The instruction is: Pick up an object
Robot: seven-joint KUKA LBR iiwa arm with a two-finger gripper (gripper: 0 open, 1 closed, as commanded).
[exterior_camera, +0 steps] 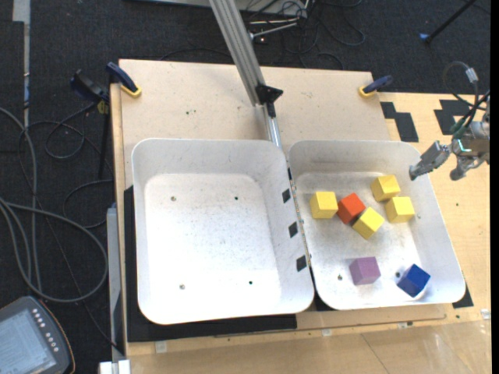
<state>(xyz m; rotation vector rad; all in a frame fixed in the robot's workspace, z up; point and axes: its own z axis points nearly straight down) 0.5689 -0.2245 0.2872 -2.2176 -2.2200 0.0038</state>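
The right bin point(437, 232) holds several small blocks. Yellow cubes lie at the left point(324, 204), at the top point(386, 187), at the right point(400, 208) and lower in the cluster point(368, 222). An orange-red cube point(351, 206) sits among them. Nearer the front are a purple cube point(364, 270) and a blue cube point(413, 280). My gripper point(441, 168) hovers over the bin's upper right rim, to the right of the top yellow cube. It is open with nothing between its fingers.
The left bin point(156, 209) sits beside the right one, and black clips join them along the shared wall. A slanted metal pole point(238, 41) rises from the bench behind the bins. Clamps mark the bench's back corners point(125, 80) point(376, 86).
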